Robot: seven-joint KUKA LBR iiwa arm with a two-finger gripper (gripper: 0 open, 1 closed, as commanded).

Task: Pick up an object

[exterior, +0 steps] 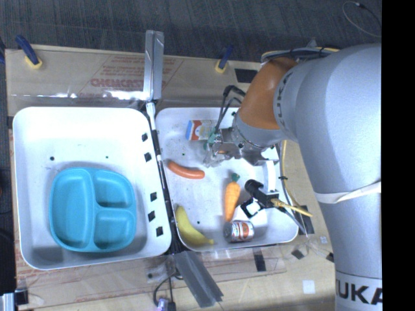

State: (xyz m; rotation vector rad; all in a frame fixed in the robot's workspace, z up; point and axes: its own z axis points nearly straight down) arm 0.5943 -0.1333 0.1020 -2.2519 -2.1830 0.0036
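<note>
Nearest in the right bin (206, 203) lie a banana (191, 229) and a can (241, 230), then a carrot (231, 201) and a sausage (186, 170). The left bin (78, 141) holds a blue divided tray (94, 207). Farther back, the gripper (217, 146) sits just beside a small carton (194, 130); whether it is spread or closed cannot be told.

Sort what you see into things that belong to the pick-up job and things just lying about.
Job in hand: gripper; right bin; likely pick candidates in it: sausage, carrot, banana, can, small carton.

Lying about: blue divided tray, in the left bin; blue clamp on the bench at its far edge.
</note>
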